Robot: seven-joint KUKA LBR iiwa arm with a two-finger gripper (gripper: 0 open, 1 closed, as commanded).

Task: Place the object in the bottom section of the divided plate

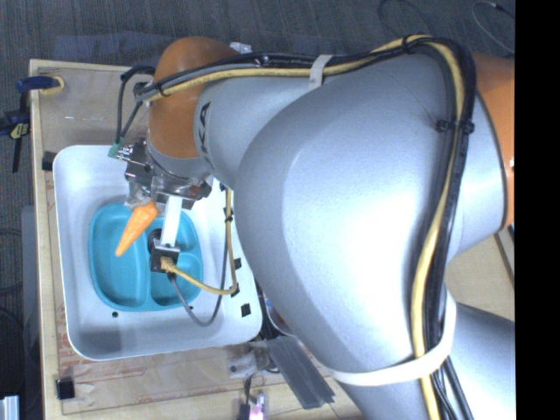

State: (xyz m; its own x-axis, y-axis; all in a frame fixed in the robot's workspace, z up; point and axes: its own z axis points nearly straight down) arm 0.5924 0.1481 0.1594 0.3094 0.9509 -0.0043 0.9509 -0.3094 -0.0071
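An orange toy carrot (136, 227) hangs tilted over the top of the blue divided plate (118, 283), thick end up and tip pointing down-left. My gripper (147, 201) reaches down from the wrist onto that thick end and looks shut on it. The plate lies in the left white bin (74, 234). A white finger-like bar with a black end (166, 239) extends over the plate's right side and covers part of its ridges.
A yellow cable (206, 287) loops from the black end across the bin's right side. The large grey arm (350, 199) covers the right half of the view and the second bin. A blue clamp (35, 84) sits at the bench's top-left corner.
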